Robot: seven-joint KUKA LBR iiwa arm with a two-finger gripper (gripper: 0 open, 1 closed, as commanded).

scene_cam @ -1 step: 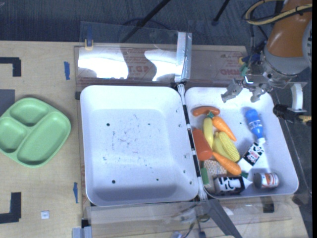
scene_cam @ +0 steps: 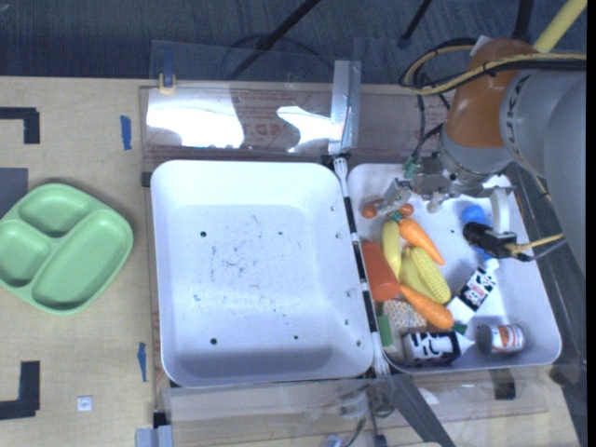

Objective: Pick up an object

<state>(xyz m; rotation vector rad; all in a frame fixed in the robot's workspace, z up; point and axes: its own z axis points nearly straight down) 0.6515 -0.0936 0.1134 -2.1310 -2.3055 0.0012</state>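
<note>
The right bin (scene_cam: 540, 291) holds a heap of toy food. An orange carrot (scene_cam: 421, 237) lies across a corn cob (scene_cam: 426, 273), with a yellow banana (scene_cam: 391, 250) and a red-orange block (scene_cam: 379, 270) on their left. A second orange piece (scene_cam: 428, 308) lies lower down. My gripper (scene_cam: 416, 190) hangs over the bin's far left part, just above the carrot's leafy end and next to a small orange ball (scene_cam: 371, 209). Nothing shows held in it.
A black-and-white can (scene_cam: 430, 345), a silver can (scene_cam: 500, 338), a small black-and-white box (scene_cam: 477, 289) and a blue piece (scene_cam: 475, 214) lie in the right bin. The left bin (scene_cam: 251, 268) adjoins it. A green divided plate (scene_cam: 60, 245) sits far left. A clear panel (scene_cam: 242, 110) stands behind.
</note>
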